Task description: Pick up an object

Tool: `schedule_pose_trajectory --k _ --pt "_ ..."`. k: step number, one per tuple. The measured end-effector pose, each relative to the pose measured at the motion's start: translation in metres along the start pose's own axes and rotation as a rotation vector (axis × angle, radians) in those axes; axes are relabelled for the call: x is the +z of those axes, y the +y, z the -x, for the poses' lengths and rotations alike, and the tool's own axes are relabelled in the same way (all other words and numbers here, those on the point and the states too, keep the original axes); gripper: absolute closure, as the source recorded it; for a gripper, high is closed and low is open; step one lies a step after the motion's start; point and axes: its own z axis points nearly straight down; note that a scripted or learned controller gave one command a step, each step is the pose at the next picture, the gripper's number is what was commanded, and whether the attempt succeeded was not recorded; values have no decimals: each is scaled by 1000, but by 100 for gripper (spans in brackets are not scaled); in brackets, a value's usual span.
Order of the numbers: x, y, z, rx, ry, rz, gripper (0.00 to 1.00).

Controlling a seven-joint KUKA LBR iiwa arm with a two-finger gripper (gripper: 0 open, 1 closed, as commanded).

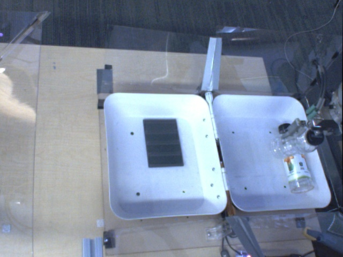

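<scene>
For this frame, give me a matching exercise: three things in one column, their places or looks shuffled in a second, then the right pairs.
Things:
1. dark ribbed slab
2. clear bottle
3. claw

Descriptions:
A. lying in the right bin, near its right wall
B. over the right bin's upper right part
C. flat in the middle of the left bin

Pairs: 1-C, 2-A, 3-B
</scene>
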Motion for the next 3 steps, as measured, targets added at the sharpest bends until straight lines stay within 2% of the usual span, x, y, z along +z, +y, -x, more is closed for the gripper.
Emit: schedule_pose_trajectory --k 1,2,3 --pt "96 39 43 -59 0 -1 0" --pt "193 62 43 -156 -3 9 0" --pt "194 112 42 -201 -2 6 0"
